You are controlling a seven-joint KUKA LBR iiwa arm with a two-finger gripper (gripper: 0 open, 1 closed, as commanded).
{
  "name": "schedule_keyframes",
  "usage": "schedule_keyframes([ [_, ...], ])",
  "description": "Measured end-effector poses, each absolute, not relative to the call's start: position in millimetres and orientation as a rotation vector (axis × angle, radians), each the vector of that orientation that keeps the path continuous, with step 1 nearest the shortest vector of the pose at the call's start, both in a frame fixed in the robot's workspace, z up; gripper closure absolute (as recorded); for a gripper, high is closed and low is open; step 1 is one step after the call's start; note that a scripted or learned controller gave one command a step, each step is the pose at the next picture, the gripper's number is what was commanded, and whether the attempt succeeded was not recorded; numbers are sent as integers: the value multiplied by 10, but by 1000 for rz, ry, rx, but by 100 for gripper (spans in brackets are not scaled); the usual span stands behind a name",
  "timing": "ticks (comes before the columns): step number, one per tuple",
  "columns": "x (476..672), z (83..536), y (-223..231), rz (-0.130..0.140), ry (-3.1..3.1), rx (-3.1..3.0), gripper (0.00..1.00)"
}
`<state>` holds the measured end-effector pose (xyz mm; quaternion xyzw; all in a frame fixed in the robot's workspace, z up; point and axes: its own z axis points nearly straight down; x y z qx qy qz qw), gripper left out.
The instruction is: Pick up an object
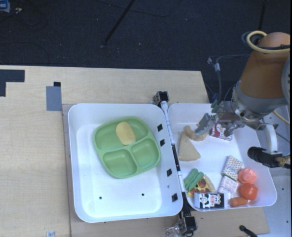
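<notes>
Two shallow white bins sit side by side on your bench, and the divider (169,147) between them is the landmark for everything below. On the far side of the divider from the arm, the left bin (87,201) holds a green compartment tray (127,147), tilted a little, with a yellow oval piece (126,133) lying in its largest compartment, the one farthest from you in the view.

On the arm's side, the right bin (264,194) carries the loose things you could pick. Just beside the divider lies a tan wedge (187,149), with a smaller tan piece (194,133) touching its upper end. Further down along the divider you see a green toy (192,178), a small multicoloured item (202,184) against it, and a black-and-white box (209,200) at the bin's near rim. Well away from the divider sit two patterned packets (231,177), a red-orange ball (247,176), a red tomato-like piece (249,191) and a small orange piece (238,201).

Your gripper (208,124) hangs over the upper part of the right bin, near the smaller tan piece, with a red-and-white packet (220,131) right under the wrist. Whether its jaws are spread or closed you cannot tell from this angle, and nothing is visibly held.
</notes>
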<state>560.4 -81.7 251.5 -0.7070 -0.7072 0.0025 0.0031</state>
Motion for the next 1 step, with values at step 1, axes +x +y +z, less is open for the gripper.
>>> schedule_keyframes([
  [1,6328,932,-1057,4,-2219,-2220,0],
])
